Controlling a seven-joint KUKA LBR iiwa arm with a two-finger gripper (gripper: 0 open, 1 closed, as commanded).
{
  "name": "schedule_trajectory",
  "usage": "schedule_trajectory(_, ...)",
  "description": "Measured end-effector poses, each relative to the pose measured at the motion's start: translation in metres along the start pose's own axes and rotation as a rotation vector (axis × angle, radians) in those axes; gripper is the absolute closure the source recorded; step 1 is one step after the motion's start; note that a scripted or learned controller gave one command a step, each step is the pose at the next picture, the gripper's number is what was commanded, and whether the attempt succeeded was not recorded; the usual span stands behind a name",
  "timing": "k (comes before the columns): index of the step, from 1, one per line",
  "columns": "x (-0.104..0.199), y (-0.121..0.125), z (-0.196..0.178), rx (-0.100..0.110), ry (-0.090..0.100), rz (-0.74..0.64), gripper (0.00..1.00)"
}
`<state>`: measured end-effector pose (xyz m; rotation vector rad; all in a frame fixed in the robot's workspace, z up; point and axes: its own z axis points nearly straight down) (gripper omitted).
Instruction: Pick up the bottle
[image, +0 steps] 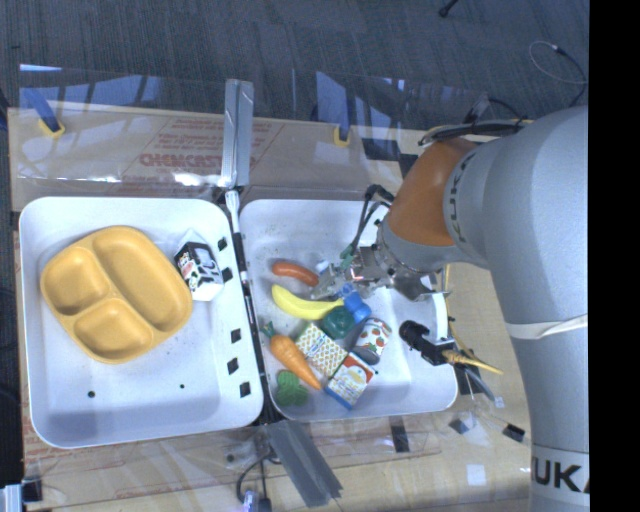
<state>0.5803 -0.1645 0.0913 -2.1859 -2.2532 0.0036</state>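
Listing contents at this moment, two white bins side by side on a wooden tabletop (140, 470).

Left bin (60, 400), left half of the frame: one yellow sectioned plate (115, 290) lying toward its upper left; one small black-and-white carton (200, 267) just beside the plate's right edge, near the divider between the bins.

Right bin (425, 395), centre of the frame, items clustered in its middle:
- red sausage (294, 271), uppermost of the group;
- yellow banana (305, 303), just below the sausage;
- bottle (343, 313), blue cap and teal body, touching the banana's right end, near the centre of the bin;
- orange carrot (294, 361), lower left of the bottle;
- green vegetable (291, 388), at the carrot's lower end;
- patterned carton (322, 350), between carrot and bottle;
- red-and-white box (350, 380), lower right of the patterned carton;
- small printed can (374, 338), just right of the bottle.

Arm (500, 200), grey with orange band, entering from the right of the frame. Gripper (345, 275) lowered into the right bin, directly above the bottle's cap and near the sausage. State of the fingers: cannot tell, since the tips merge with the clutter beneath them; nothing is seen lifted between them.
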Motion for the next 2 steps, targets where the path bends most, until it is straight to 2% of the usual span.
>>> schedule_trajectory(1,0.000,0.000,-0.010,0.001,0.000,-0.004,1.00)
schedule_trajectory(2,0.045,0.024,-0.084,-0.001,0.000,0.230,1.00)
